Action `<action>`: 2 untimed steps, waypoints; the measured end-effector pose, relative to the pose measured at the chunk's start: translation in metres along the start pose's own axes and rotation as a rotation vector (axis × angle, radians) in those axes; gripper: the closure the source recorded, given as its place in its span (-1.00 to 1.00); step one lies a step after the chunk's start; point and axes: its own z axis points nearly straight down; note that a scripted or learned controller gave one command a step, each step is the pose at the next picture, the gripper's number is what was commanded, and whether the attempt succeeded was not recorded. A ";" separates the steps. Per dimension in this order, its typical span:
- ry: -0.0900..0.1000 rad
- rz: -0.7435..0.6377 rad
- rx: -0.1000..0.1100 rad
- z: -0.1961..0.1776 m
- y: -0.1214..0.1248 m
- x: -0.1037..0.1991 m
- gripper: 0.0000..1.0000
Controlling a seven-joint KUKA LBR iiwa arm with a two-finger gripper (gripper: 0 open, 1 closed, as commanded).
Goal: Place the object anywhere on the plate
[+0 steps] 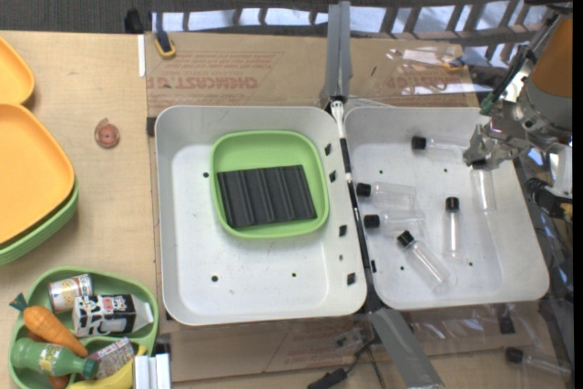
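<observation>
Right bin (510, 287): vial (480, 189) just below gripper (479, 156).

Glossy green plastic plate (270, 150) bears a matt, ribbed black mat (269, 195).

The arm (550, 73) carries an orange band above a grey wrist, a yellow cable loop, and a metallic gripper (480, 156) assembly.

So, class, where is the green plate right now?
The green plate sits in the left white bin, holding a dark ridged mat, beside the bin of vials.
</observation>
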 end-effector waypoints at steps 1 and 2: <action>0.002 -0.033 0.001 0.004 -0.047 0.009 1.00; 0.002 -0.250 0.000 -0.012 -0.085 0.053 1.00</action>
